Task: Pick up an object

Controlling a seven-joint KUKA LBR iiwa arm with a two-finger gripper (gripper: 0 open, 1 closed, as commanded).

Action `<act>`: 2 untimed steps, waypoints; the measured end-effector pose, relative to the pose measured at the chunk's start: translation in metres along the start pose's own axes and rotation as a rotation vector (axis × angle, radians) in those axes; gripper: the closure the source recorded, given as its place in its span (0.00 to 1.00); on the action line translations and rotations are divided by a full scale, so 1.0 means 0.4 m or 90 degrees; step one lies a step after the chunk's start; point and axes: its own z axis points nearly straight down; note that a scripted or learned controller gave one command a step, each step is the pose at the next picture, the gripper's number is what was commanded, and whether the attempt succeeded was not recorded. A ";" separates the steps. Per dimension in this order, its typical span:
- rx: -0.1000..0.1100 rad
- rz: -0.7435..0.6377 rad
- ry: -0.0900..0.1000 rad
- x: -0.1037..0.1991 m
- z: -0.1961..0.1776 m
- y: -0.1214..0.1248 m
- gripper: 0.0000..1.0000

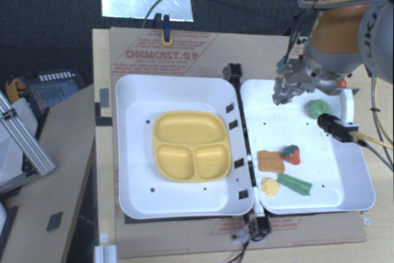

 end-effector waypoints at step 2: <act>0.000 -0.001 0.001 0.247 0.053 -0.124 1.00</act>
